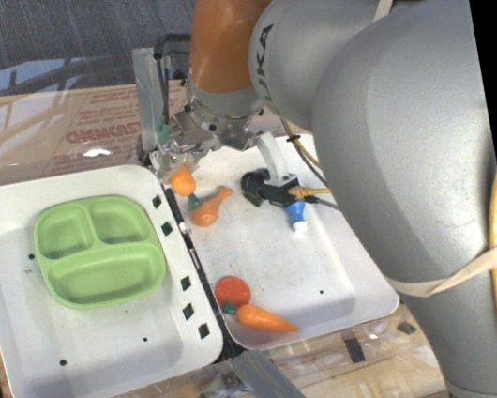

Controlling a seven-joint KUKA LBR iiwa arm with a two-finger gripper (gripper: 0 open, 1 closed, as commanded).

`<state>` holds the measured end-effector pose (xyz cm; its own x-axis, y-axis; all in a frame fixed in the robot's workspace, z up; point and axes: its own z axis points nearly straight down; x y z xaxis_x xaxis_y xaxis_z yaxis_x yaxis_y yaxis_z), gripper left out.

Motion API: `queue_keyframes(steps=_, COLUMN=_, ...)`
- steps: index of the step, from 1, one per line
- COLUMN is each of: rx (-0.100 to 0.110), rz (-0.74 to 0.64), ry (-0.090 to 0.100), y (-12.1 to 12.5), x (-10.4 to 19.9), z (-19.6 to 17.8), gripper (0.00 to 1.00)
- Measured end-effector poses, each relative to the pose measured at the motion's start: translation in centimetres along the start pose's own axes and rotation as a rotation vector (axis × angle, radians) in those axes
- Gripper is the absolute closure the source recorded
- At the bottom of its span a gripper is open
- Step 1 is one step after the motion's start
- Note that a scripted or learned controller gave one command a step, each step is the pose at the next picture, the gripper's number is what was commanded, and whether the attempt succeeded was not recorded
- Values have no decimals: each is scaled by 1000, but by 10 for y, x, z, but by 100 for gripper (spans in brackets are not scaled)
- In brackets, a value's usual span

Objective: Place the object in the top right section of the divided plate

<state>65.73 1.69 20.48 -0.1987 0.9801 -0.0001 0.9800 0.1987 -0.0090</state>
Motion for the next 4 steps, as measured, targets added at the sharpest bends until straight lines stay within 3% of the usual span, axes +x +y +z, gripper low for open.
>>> queue_keyframes(steps=1, rx=-3, rz=-367, ry=0, y=6, x=32, z=15, gripper=100)
queue_keyframes(steps=2, rx=0, rz=-369, ry=-1, y=6, x=31, z=7, gripper=100)
queue_keyframes(steps=3, rx=-4, rz=-436, ry=-1, y=-4, x=-16, z=15, gripper=100)
queue_keyframes(steps=4, rx=-2, rz=-439, ry=0, y=-3, x=-16, z=7, gripper=100)
